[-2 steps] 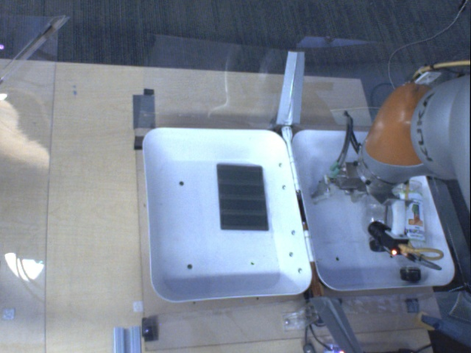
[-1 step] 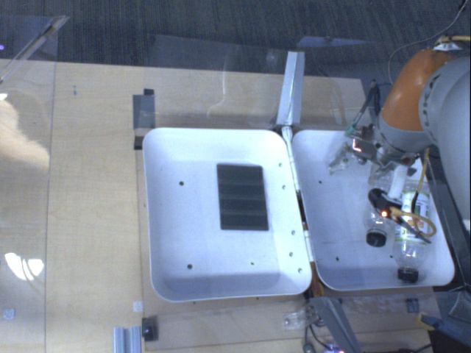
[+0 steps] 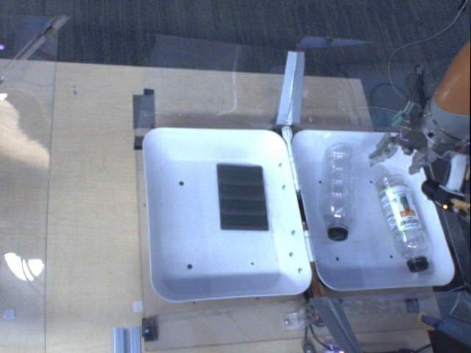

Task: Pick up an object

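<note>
Just below jaws (image 3: 403, 144), labelled bottle (image 3: 402, 217)

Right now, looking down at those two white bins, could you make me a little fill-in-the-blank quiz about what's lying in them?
The left bin holds one flat, dark ____ object.
The right bin holds ____ plastic bottles.
The labelled bottle lies nearer the ____ than the clear bottle does.

Missing words: rectangular; two; arm

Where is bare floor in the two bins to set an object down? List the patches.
Left bin: bare on every side of the dark ribbed pad, widest along its left wall. Right bin: crowded; a narrow strip between the clear bottle and the labelled bottle, plus the front edge. The gripper hangs over its far corner.
</note>
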Controlling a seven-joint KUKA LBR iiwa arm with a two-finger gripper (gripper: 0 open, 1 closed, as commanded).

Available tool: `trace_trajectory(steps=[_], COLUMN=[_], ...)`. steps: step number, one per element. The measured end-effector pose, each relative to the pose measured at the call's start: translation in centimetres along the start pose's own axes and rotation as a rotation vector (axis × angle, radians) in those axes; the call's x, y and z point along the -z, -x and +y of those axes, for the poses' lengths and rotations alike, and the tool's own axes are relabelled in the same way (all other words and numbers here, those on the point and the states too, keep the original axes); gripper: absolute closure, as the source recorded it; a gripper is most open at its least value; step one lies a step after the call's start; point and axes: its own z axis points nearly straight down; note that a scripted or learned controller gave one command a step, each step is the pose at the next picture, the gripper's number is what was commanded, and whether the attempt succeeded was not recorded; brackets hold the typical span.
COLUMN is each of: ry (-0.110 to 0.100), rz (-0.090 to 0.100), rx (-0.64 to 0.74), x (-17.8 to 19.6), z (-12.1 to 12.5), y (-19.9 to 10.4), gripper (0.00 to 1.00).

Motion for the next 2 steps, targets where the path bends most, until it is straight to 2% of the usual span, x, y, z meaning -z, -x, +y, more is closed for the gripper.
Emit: trace_trajectory(steps=[1, 2], ry=[-0.001, 0.004], rz=[0.001, 0.001], rx=[0.126, 0.242], x=[-6.7, -10.2], z=[-0.4, -3.9], y=[0.4, 2.0], gripper=[0.0, 0.0])
